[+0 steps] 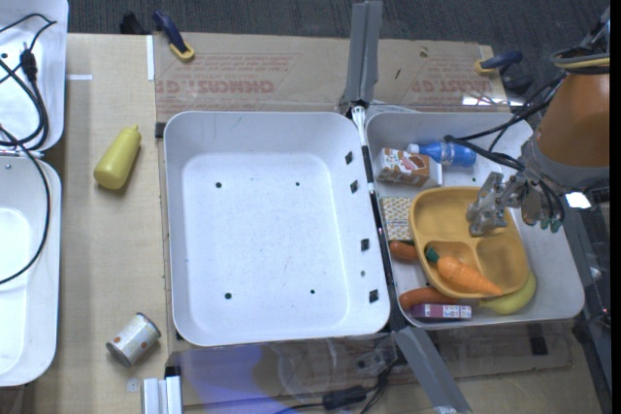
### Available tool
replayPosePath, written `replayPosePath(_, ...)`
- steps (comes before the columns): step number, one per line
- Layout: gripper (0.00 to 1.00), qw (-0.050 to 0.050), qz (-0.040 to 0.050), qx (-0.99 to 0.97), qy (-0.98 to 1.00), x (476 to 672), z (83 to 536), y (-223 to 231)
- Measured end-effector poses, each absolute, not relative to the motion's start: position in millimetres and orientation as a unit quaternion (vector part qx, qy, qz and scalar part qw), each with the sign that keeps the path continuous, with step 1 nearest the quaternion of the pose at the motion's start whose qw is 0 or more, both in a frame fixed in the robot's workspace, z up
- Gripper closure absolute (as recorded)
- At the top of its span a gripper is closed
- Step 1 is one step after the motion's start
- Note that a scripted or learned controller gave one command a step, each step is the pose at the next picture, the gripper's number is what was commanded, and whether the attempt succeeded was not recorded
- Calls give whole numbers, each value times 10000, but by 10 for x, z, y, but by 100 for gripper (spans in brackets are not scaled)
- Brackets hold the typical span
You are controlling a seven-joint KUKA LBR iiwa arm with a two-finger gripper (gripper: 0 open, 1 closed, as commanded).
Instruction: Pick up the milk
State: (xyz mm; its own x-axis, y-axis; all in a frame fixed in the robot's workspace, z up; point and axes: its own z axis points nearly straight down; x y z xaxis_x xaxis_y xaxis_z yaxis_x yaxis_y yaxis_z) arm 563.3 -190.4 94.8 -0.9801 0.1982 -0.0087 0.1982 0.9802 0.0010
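The milk (403, 167) is a small brown and white carton lying at the back left of the right bin (568, 291). It rests beside a blue bottle (447, 152). My gripper (488, 208) hangs over the yellow divided dish (505, 252) in the middle of that bin, to the right of the milk and nearer the front. It is apart from the carton, and nothing shows in its grasp. The arm's orange band (582, 116) is at the right edge.
In the dish lies a carrot (462, 274). A banana (514, 298), a small tube (442, 311), a red vegetable (419, 296) and a waffle square (395, 216) sit around it. The left bin (179, 208) adjoins. A mustard bottle (117, 158) and a can (132, 338) lie on the bench.
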Motion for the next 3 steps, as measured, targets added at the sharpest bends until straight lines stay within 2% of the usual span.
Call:
replayPosePath(1,100,-6,15,-375,9993,4792,1677,-2168)
replayPosePath(2,100,4,16,-1452,9894,4882,1702,-2212)
replayPosePath(3,100,2,22,-2193,9757,4892,1741,-2209)
